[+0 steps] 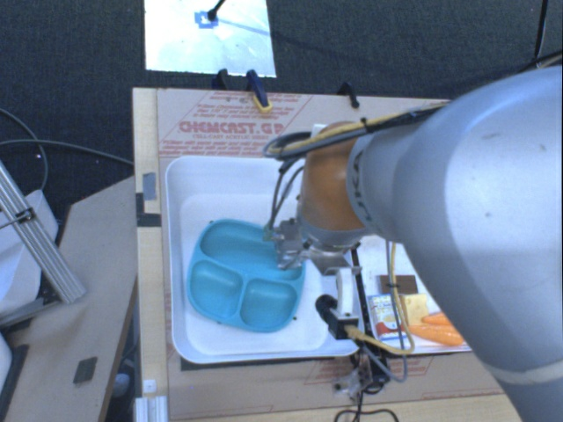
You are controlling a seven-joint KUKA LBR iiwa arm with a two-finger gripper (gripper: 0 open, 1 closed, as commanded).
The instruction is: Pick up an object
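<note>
A light blue divided plate [236, 275] with three compartments lies in the left white bin [189, 192]. My gripper [286, 251] is at the plate's right rim, hanging below the orange wrist band [325, 187]. The arm's wrist hides the fingers, so their hold on the plate is unclear. In the right bin, partly behind the arm, lie an orange carrot-like object [435, 331], a small printed packet [383, 315] and a brown block [404, 283].
The large grey arm [475, 236] covers most of the right bin and the right side of the view. Cables [374, 367] hang near the bench's front edge. A cardboard sheet [229, 117] lies behind the bins. An aluminium frame [35, 236] stands at the left.
</note>
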